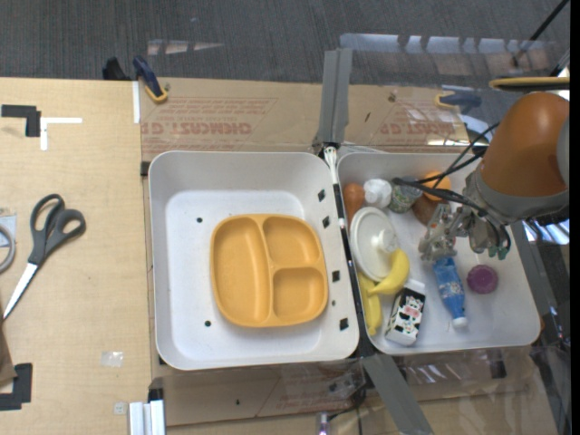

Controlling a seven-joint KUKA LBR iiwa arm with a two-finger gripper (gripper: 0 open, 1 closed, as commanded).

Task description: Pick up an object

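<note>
White bins (172, 243) two, yellow divided plate (269, 269) one, bananas (391, 275) two, fingers (439, 239) state unclear.

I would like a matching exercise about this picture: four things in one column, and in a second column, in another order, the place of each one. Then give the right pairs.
Things:
1. yellow divided tray
2. scissors
3. blue bottle
4. purple cup

Places:
A. on the wooden bench, left of both bins
B. in the right bin, right of the blue bottle
C. in the left bin, in its middle
D. in the right bin, just below the gripper

Pairs: 1-C, 2-A, 3-D, 4-B
</note>
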